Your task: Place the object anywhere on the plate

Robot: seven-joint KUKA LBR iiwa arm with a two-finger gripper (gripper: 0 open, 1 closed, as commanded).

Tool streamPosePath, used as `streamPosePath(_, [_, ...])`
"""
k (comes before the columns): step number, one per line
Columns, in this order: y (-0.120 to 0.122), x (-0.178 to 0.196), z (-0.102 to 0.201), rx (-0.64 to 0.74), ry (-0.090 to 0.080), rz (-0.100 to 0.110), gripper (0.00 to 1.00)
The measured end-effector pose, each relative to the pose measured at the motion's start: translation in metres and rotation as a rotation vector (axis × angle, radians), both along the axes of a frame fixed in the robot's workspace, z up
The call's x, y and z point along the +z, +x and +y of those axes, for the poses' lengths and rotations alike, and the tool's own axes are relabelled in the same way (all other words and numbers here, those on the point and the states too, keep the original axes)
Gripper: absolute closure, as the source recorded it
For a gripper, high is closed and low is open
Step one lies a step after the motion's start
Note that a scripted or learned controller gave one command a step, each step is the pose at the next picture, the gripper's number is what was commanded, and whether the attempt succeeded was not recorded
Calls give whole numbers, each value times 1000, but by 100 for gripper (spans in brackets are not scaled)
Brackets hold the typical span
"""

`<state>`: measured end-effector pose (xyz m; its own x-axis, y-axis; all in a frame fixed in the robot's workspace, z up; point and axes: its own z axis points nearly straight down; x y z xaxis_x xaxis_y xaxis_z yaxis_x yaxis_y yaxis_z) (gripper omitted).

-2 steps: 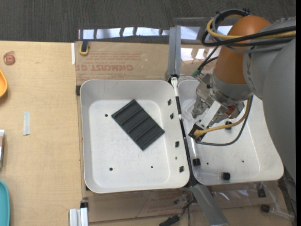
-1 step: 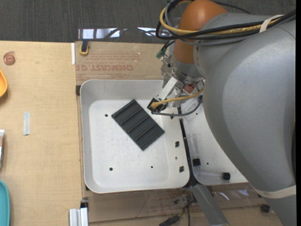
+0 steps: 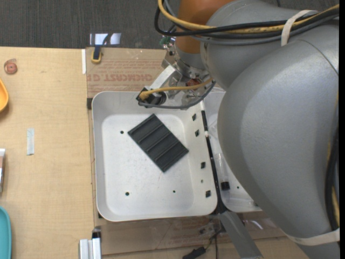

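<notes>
A black rectangular slab (image 3: 158, 142) is laid flat near the middle of the white bin (image 3: 108, 198) on the view's left, turned diagonally. Its top face is divided by parallel grooves into three bands. The gripper (image 3: 183, 85) is positioned over the bin's far rim, apart from the slab; its state cannot be determined.
</notes>
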<state>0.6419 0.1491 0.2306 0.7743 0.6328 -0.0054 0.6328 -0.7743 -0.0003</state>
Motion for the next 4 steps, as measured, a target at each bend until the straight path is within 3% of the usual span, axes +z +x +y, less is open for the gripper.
streamPosePath(1, [0,0,0,0,0,0,0])
streamPosePath(2, [6,-8,7,670,3,3,0])
streamPosePath(3, [16,-71,-12,-8,1,1,0])
streamPosePath(4, [-16,-136,-39,498,16,-8,0])
